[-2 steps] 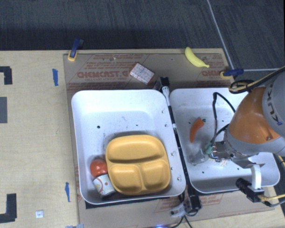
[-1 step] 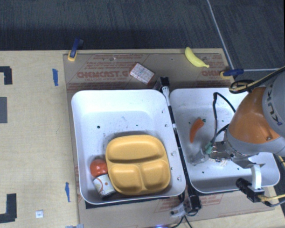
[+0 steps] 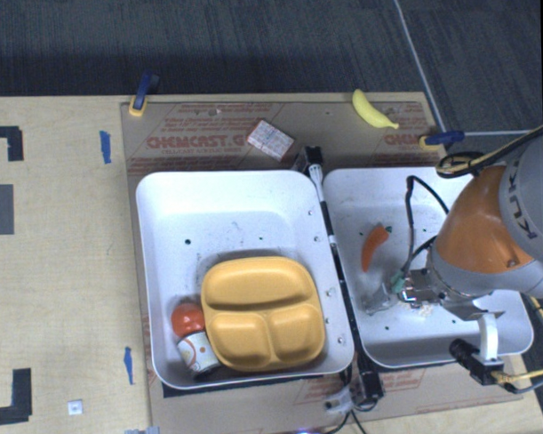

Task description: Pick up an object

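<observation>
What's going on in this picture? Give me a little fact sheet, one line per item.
Left bin: yellow divided tray, with an orange-and-white toy beside it
Right bin: small carrot
Arm: reaching into the right bin, gripper low over the bin floor, just below the carrot
Fingers: too hard to make out
Outside the bins: banana and a small patterned box on the cardboard behind
</observation>
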You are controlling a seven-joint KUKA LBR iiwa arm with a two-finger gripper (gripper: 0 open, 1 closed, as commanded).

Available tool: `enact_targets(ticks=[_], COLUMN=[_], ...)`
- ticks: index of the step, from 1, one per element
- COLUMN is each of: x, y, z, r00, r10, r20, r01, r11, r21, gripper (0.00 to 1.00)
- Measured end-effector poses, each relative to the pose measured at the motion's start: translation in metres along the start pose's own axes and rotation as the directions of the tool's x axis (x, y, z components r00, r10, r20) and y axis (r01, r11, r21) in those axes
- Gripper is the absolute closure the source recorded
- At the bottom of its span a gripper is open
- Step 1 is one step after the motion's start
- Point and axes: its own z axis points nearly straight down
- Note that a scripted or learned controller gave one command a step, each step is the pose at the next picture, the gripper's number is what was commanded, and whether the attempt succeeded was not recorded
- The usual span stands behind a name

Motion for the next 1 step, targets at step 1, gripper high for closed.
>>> enact_targets(ticks=[1], x=[-0.0064], y=[0.0023], z=[0.0003], r00=[1.000], r10=[0.000], r20=[-0.001], r01=[0.000], r11=[1.000], r21=[0.003], gripper=[0.00])
